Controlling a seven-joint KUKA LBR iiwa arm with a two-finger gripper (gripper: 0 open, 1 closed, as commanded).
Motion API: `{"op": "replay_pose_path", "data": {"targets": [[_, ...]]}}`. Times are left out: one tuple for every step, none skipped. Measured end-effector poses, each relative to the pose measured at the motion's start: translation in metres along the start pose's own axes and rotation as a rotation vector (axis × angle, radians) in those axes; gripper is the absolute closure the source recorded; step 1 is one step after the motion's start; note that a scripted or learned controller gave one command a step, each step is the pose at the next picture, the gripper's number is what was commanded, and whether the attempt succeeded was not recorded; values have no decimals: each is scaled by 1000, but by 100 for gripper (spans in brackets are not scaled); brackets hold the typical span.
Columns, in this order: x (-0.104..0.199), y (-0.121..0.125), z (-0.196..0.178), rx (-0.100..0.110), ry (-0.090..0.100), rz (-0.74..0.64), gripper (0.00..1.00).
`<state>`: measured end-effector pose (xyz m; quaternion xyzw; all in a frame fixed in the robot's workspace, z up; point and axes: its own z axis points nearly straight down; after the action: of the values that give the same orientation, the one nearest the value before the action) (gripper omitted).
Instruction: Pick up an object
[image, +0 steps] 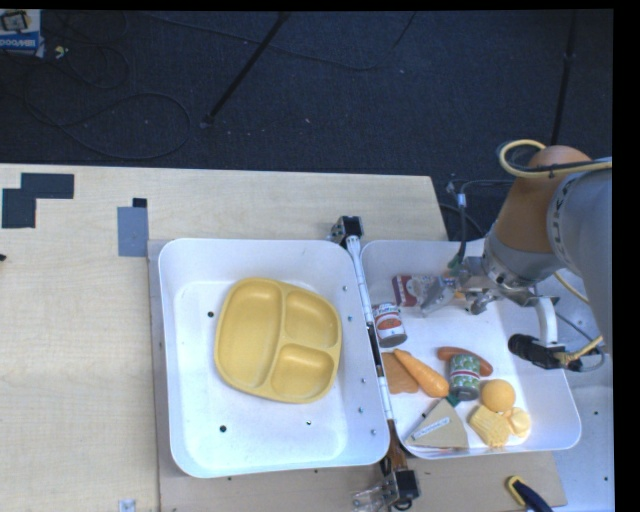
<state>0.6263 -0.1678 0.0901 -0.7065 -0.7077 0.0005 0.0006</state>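
My gripper (447, 291) is low in the far part of the right bin (560, 425), at the end of the grey arm with its orange band (535, 215). It sits right beside a red and white packet (405, 290), at that packet's right edge. Nearer the camera lie a small brown-labelled can (389, 324), a carrot (422, 373), a red sausage (463, 356), a green and red can (463, 379), a round orange fruit (497, 395), a yellow block (496, 427) and a pale wedge (440, 429).
The left bin (185, 400) holds a yellow divided plate (278, 338). A metal clamp strip (364, 320) runs between the two bins. A black handle part (535, 350) of the arm hangs over the right bin's right side. Bare wooden bench (70, 330) lies left.
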Motion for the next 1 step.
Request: {"op": "replay_pose_path", "data": {"targets": [[19,-72,2,1,2,2,0]]}}
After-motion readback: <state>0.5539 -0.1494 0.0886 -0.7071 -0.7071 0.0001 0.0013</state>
